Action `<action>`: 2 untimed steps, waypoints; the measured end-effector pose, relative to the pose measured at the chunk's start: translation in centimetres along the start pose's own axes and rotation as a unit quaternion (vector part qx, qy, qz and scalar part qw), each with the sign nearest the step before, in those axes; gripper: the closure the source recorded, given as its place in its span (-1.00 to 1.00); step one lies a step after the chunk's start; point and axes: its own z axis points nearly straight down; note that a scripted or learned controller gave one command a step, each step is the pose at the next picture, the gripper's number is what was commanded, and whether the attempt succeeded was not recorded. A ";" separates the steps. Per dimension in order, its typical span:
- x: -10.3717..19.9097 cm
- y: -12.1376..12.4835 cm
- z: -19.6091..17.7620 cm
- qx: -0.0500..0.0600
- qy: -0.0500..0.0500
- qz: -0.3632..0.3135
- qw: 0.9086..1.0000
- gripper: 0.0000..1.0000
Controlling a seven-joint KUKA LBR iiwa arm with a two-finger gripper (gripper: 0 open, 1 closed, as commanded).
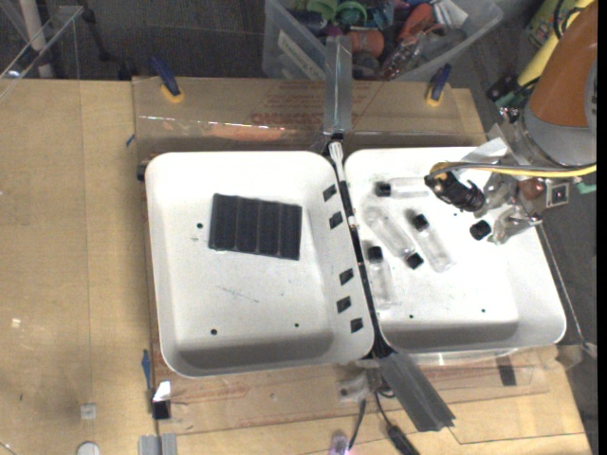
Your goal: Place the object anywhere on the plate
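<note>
A black ridged plate (256, 226) lies flat in the left bin (180, 330), towards its back. Several clear plastic vials with black caps lie scattered in the left half of the right bin (512, 311): one near the back (396, 190), two crossing each other in the middle (429, 242), and one beside the divider (377, 275). My gripper (501, 218) hangs over the right bin's back right part, to the right of the vials. I see nothing held in it.
A raised divider (349, 254) with black clips separates the two bins. A clear tub of colourful toys (379, 12) stands behind the bench. The arm (569, 74) comes in from the upper right.
</note>
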 end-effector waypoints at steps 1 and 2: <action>2.5 1.8 1.9 0.000 0.000 0.000 1.000 1.00; 4.8 1.8 2.7 0.000 0.001 0.000 1.000 1.00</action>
